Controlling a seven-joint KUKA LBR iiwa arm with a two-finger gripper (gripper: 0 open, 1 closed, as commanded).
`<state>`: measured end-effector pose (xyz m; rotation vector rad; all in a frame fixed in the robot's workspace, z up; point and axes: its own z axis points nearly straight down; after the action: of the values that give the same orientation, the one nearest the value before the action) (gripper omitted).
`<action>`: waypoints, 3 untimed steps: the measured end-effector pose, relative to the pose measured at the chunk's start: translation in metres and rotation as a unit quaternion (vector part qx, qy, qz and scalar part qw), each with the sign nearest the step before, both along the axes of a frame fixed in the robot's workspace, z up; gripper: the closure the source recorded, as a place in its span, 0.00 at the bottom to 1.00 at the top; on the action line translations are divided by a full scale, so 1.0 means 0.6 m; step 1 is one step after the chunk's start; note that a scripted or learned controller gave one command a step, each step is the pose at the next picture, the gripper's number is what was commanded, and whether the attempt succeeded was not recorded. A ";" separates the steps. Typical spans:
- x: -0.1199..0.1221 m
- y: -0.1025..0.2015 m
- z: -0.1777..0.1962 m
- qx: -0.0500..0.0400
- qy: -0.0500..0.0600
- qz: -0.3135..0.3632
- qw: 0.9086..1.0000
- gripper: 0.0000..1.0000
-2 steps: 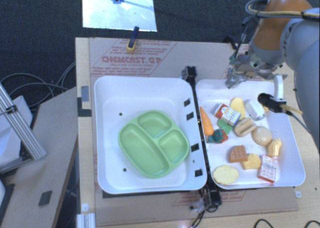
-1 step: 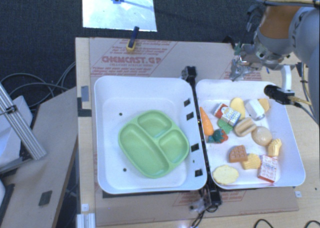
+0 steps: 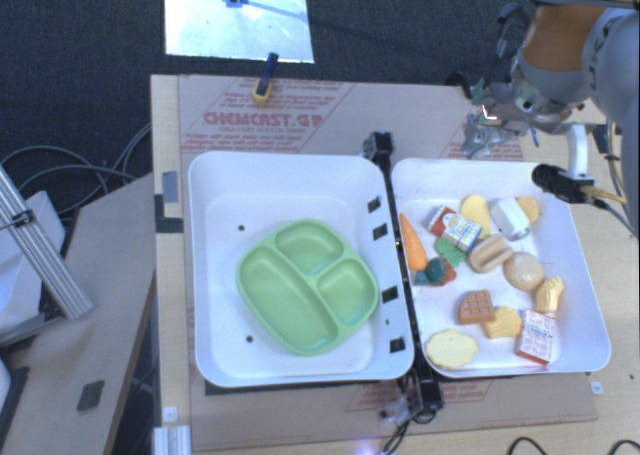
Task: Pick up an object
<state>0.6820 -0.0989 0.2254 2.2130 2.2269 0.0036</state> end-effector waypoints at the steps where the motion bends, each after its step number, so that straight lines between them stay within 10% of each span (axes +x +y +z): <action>1: -0.019 0.095 -0.016 0.001 0.001 0.002 1.000 1.00; 3: -0.049 0.260 0.018 0.001 0.000 0.002 1.000 1.00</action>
<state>0.6523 0.0569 0.2361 2.2105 2.2325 0.0057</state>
